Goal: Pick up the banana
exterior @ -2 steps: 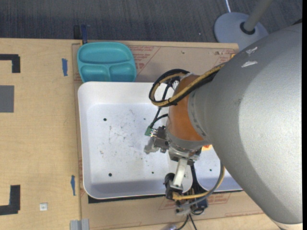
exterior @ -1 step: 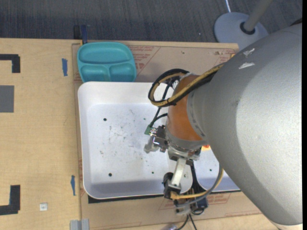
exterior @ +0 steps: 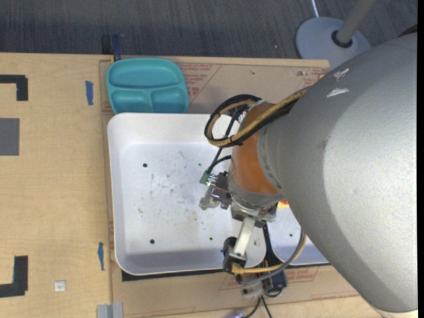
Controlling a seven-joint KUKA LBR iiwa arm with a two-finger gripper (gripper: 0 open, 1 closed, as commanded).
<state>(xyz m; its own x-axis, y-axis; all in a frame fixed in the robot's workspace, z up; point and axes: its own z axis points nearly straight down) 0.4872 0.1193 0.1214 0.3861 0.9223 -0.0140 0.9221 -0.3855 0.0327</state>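
Note:
The grey arm with its orange band (exterior: 248, 167) reaches in from the right and hangs low over the right part of the white bin (exterior: 122, 177). A small grey metal part of the gripper (exterior: 212, 196) sticks out at the wrist's left side, just above the bin floor. The wrist covers the rest of the gripper and the bin floor beneath it. The bare part of the bin floor (exterior: 162, 191) has only scuffs and a few dark specks.
A teal compartment tray (exterior: 147, 86) rests against the bin's far rim. Brown cardboard (exterior: 53, 177) with blue tape marks spreads to the left. The arm's big grey body (exterior: 358, 177) blocks the whole right side. A yellow cable (exterior: 228, 121) loops above the wrist.

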